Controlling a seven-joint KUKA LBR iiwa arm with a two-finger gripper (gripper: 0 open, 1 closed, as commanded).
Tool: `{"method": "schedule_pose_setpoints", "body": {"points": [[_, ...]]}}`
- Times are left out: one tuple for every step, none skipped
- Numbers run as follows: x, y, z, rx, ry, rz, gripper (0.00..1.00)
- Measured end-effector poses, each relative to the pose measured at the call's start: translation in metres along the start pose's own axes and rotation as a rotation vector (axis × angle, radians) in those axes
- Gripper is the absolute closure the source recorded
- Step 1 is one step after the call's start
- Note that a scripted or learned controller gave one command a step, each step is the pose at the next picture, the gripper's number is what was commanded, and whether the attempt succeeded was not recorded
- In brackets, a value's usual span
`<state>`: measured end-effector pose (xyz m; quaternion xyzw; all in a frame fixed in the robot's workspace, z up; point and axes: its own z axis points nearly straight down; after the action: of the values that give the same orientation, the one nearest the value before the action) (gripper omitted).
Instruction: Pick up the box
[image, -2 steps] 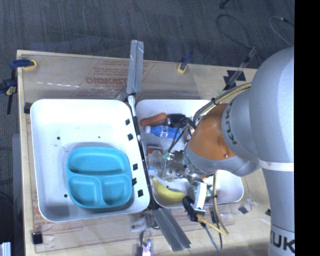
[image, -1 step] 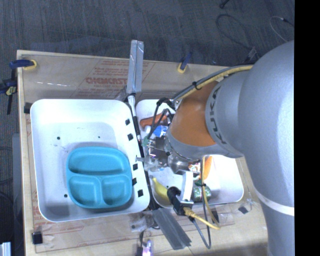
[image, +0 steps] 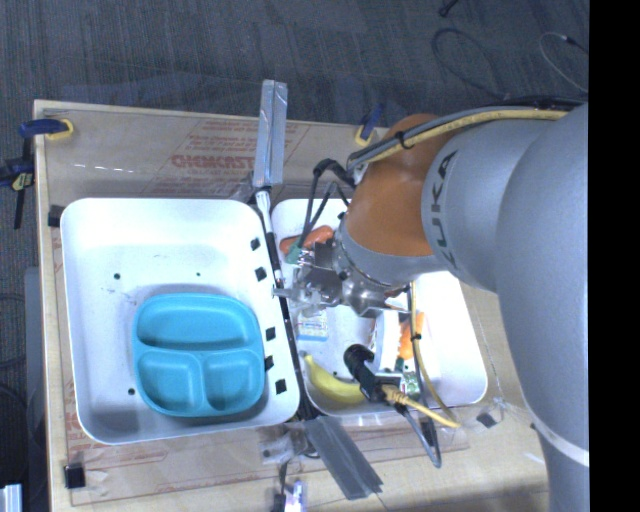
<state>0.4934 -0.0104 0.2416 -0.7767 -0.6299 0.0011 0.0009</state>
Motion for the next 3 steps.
{"method": "schedule_pose_setpoints", "body": {"points": [[-0.013, -0.013, -0.011, -0.002, -0.002, 0.243, 1.0], [-0.031, -0.003, -0.03, 0.001, -0.001, 0.183, 1.0], [-0.03, -0.003, -0.038, 0.006, -0.003, 0.173, 1.0]]}}
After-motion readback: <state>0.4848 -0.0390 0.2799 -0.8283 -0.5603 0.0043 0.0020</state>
